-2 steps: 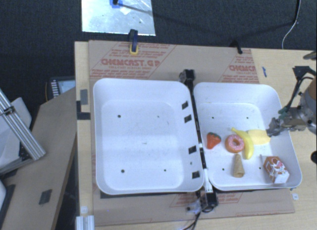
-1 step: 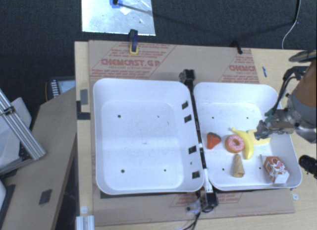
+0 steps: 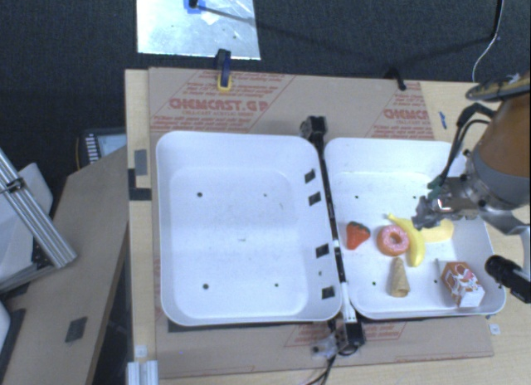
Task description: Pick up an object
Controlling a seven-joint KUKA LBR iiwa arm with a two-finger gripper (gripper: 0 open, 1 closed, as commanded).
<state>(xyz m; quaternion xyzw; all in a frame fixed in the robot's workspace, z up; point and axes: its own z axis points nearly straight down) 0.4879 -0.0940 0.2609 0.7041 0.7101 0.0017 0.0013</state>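
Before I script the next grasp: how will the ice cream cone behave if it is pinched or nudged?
The cone lies on its side in the right bin, so a nudge would probably roll it in a curve. Its taper may let fingers slip toward the tip. It looks like a light toy, likely stiff.

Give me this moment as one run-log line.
gripper: over right bin, at banana | grasp: unconfirmed | nearby: donut, strawberry, cone, box | left bin
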